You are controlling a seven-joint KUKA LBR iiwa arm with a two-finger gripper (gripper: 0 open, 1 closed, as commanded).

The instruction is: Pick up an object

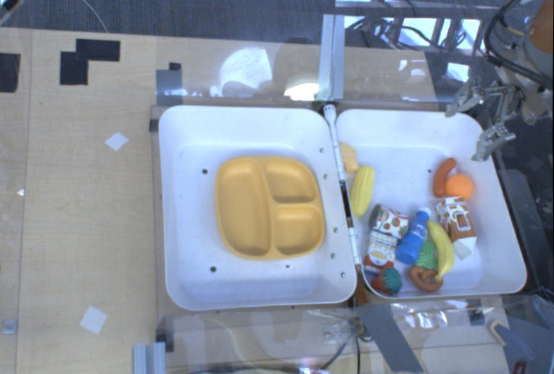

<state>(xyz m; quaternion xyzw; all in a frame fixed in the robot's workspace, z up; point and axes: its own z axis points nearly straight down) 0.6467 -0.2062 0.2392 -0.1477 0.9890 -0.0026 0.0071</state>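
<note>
My gripper [473, 123] hovers over the far right corner of the right bin [407, 134], open, with nothing between its fingers. Below it in that bin lie an orange fruit beside a red-orange piece [454, 182], a small juice carton [456, 221], a banana [442, 248], a blue bottle [414, 235], a printed snack packet [385, 234] and an ear of corn [362, 189]. A pale yellow piece [348, 157] rests by the bin's left wall. All of these objects sit apart from the gripper.
The left bin [186, 190] holds a yellow divided plate [268, 206]. A green toy [424, 258] and a teal one [391, 280] crowd the right bin's near edge. A metal frame [333, 61] stands behind the bins.
</note>
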